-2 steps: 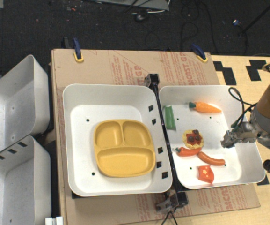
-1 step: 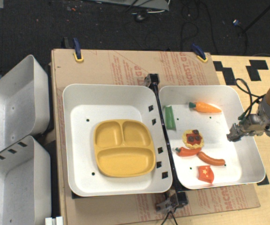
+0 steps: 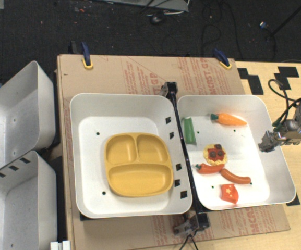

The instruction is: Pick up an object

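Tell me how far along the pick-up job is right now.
Nothing looks picked yet. The grey two-finger gripper sits at the right white bin's right rim, apart from the orange toy carrot, green block, brown sausage and red strawberry piece. Reaching, grasping and lifting remain.

Bright, even light falls from above on the two white bins, whose floors read near-white with little texture; the left bin (image 3: pixel 87 155) shows a mild sheen along its rim. The yellow divided tray (image 3: pixel 139 164) inside it is evenly lit, with soft shading in its compartments and a faint shadow at its lower edge. Beyond the cardboard sheet (image 3: pixel 140 69) under the bins, the floor drops to near-black, with cables barely visible. Small items in the right bin (image 3: pixel 254 108) cast short, soft shadows. The frame is slightly soft and grainy overall; the gripper (image 3: pixel 269 141) at that bin's right rim appears blurred.
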Controlling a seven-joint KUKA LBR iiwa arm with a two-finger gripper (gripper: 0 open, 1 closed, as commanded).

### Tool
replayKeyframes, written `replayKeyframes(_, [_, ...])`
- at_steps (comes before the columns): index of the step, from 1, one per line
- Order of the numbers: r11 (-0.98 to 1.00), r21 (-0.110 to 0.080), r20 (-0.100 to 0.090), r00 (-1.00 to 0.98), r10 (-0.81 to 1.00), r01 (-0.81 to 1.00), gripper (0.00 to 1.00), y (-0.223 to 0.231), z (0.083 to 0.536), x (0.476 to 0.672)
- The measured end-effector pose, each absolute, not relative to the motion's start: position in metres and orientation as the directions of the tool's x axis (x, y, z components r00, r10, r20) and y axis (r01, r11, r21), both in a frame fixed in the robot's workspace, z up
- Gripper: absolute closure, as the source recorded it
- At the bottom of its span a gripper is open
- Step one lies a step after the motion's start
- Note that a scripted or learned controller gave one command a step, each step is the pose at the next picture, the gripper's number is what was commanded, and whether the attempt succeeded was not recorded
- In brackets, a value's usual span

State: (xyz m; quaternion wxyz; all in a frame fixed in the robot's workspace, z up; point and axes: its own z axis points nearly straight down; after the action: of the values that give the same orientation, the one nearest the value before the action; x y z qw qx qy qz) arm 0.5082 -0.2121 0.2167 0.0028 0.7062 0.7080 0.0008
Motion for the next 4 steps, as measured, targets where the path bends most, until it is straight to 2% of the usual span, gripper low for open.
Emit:
replayKeyframes(1, [0.009,0.003,0.000,-0.009,1.000,1.000,1.00,-0.156,0.227,0.527])
replayKeyframes(2, [0.008,-0.001,0.002,-0.008,1.000,1.000,1.00,-0.103,0.217,0.537])
replayKeyframes(4, [0.008,0.003,0.001,-0.008,1.000,1.000,1.00,0.007,0.228,0.567])
